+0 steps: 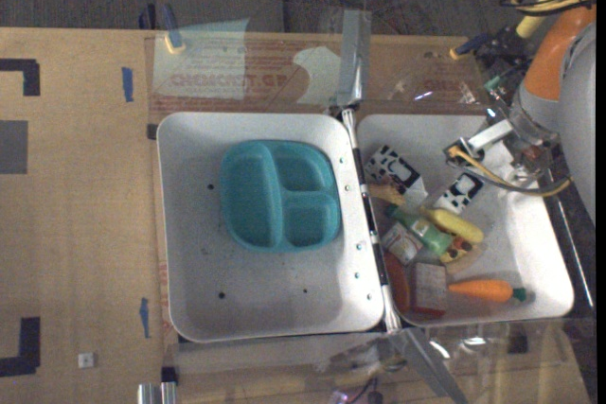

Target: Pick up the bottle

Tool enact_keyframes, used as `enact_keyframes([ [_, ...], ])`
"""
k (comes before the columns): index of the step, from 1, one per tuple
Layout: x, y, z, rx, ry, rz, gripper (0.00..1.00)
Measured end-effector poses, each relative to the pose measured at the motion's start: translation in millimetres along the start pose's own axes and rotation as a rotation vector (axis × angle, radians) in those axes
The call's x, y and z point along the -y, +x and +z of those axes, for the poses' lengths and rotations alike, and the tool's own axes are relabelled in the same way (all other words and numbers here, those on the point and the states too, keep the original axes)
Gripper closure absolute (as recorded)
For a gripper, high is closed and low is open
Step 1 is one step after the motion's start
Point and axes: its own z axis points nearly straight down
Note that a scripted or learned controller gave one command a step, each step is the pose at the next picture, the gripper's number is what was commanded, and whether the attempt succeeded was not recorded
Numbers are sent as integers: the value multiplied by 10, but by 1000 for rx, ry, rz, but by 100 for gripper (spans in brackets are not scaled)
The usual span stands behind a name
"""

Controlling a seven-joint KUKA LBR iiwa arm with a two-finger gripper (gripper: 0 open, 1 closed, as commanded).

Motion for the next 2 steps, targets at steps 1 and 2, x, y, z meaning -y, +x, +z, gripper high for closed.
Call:
enact_keyframes([
  [1,86,-301,308,-12,-6,214,0],
  [2,601,-421,-300,2,4,265,0],
])
